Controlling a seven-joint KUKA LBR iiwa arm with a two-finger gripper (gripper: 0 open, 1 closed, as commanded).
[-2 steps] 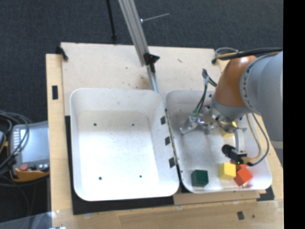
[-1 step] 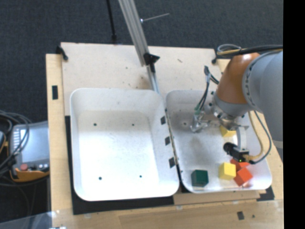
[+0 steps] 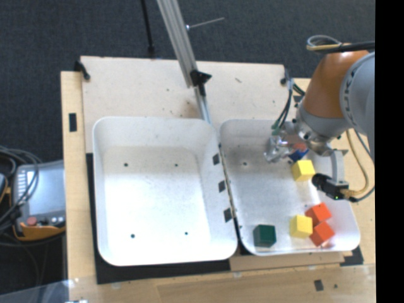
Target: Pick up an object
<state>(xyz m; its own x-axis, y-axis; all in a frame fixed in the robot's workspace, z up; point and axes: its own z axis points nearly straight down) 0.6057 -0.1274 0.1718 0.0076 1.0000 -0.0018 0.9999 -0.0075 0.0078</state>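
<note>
The arm reaches in from the right, and my gripper (image 3: 278, 150) hangs low over the upper part of the right bin (image 3: 252, 188). A yellow cube (image 3: 303, 170) lies just to its lower right, close to the gripper but apart from it. Along the bin's front edge sit a dark green cube (image 3: 265, 235), a second yellow cube (image 3: 301, 226) and two orange-red cubes (image 3: 320, 212) (image 3: 324, 233). A small blue and red patch shows beside the gripper; I cannot tell whether it is an object or part of the tool.
The left bin (image 3: 107, 188) stands beside the right one. A slanted metal mast (image 3: 180, 36) rises behind the bins. A black cable connector (image 3: 331, 187) hangs off the wrist over the right bin's right side.
</note>
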